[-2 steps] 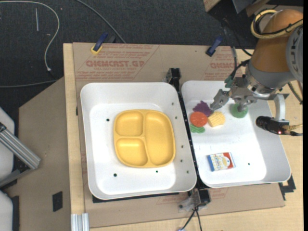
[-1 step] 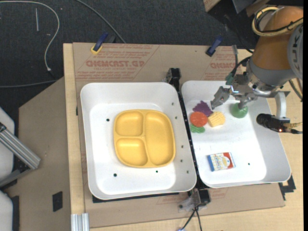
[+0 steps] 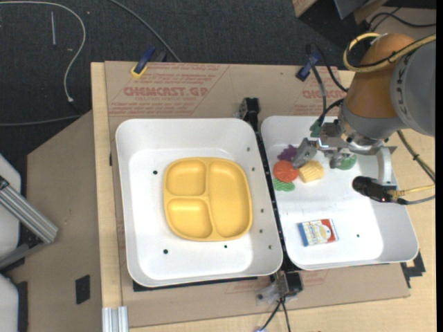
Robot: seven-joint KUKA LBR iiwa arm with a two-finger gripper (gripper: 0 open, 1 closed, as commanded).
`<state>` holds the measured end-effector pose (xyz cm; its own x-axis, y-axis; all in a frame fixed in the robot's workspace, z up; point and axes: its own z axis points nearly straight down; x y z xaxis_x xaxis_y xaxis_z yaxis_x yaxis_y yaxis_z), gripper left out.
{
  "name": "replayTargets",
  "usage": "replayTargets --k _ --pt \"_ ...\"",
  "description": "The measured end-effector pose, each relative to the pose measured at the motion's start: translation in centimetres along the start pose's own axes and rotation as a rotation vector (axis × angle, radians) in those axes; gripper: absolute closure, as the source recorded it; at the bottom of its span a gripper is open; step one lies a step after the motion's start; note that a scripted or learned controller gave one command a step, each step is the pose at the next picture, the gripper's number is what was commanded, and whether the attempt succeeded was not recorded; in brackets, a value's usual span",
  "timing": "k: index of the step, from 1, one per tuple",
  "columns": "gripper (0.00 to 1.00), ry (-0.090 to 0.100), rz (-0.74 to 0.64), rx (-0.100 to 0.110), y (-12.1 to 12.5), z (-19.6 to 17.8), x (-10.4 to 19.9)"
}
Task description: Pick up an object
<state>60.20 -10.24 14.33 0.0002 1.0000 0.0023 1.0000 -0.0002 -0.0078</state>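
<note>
While the left bin (image 3: 131, 185) holds a yellow divided tray (image 3: 208, 199), I see the gripper (image 3: 320, 159), fingers spread, empty, over toys at the right bin's (image 3: 387, 244) far-left corner.

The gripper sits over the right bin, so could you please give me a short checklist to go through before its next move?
1. Gripper over the right bin, where the pickable things lie: ok.
2. Fingers close to a target: ok; they stand by the pale yellow piece and the red tomato.
3. Something held between the fingers: cannot tell; the wrist hides that spot.
4. Targets well apart: not ok; tomato, yellow piece, a green piece and a purple piece are crowded together.
5. Easier single target available: ok; the small blue and white box lies alone nearer the front.
6. Yellow divided plate in the left bin, out of the way: ok.
</note>
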Motion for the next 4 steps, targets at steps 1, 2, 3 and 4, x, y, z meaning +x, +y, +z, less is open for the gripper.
replayTargets --k 1,2,3,4 --pt "0.0 -0.001 0.0 -0.01 0.2 4.8 0.0" --pt "1.0 -0.002 0.0 -0.017 0.4 3.4 0.0" --pt "1.0 -0.003 -0.002 -0.014 1.4 -1.4 0.2" --pt "1.0 -0.003 -0.002 -0.014 1.7 -6.0 0.8"
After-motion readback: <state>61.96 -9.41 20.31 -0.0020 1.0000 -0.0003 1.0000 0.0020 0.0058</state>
